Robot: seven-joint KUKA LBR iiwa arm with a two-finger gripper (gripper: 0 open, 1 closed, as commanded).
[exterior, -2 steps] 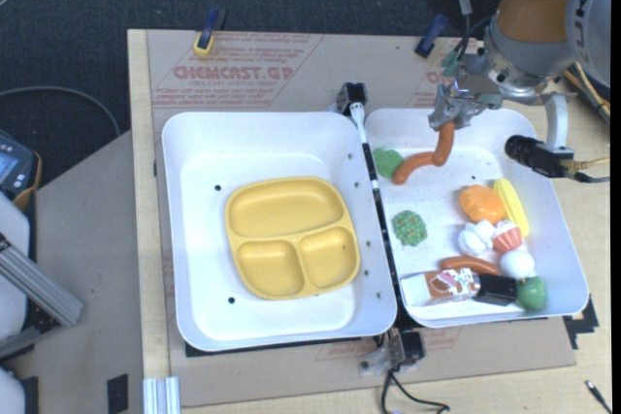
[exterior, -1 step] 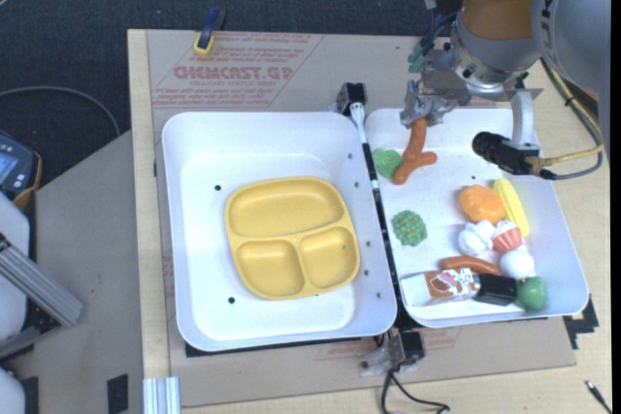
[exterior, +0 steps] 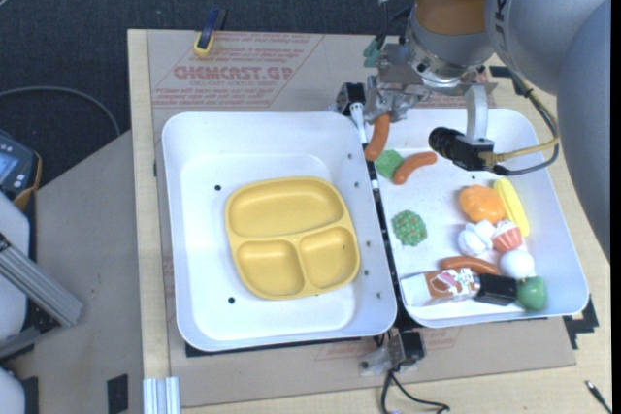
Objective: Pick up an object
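Gripper (exterior: 380, 116) fingers pinching sausage (exterior: 376, 137) top at right bin's (exterior: 558, 208) left edge; light, slick; mid-length hold safer.

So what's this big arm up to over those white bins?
It is picking toy food out of the right bin. The gripper hangs over that bin's upper left corner with an orange-red sausage dangling between its fingers. More toys lie below: another sausage, a green ball, a corn cob. The left bin holds a yellow divided tray.
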